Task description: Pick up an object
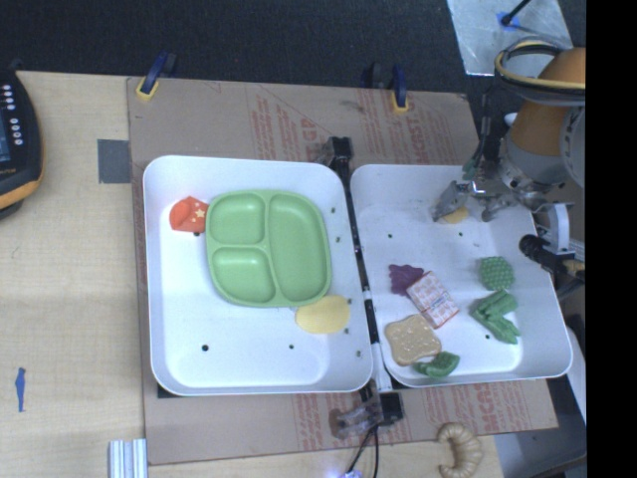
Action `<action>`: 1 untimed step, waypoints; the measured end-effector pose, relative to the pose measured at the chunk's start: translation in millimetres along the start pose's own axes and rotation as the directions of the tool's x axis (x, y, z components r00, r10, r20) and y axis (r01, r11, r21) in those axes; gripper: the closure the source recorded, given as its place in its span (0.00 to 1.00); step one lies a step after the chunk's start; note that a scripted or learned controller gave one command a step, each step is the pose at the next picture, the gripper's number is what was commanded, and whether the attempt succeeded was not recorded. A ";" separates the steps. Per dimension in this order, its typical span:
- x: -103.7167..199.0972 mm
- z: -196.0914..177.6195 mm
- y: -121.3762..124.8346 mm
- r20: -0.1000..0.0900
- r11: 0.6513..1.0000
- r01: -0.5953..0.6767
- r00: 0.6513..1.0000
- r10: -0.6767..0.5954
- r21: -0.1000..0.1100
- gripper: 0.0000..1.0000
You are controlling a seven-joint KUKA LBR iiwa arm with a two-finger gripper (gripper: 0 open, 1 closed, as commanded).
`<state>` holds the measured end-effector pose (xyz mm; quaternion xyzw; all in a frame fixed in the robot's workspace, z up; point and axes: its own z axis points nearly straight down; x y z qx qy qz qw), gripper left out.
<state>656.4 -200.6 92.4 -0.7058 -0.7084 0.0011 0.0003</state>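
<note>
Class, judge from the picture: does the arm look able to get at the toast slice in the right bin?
Probably yes. The toast slice lies flat and uncovered near the right bin's front edge, though a green piece touches its corner.

Arm: grey with an orange band, reaching in from the right at the upper right.
Gripper: low at the arm's left end, pointing down-left; metal parts spread sideways.

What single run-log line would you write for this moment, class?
arm: over right bin | tool: low at far end, above small yellow piece | grasp: unconfirmed | left bin: green tray
</note>
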 end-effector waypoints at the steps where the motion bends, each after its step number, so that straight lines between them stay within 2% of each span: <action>1: 4.9 0.2 -0.4 -0.001 1.000 0.001 1.000 -0.001 0.002 0.00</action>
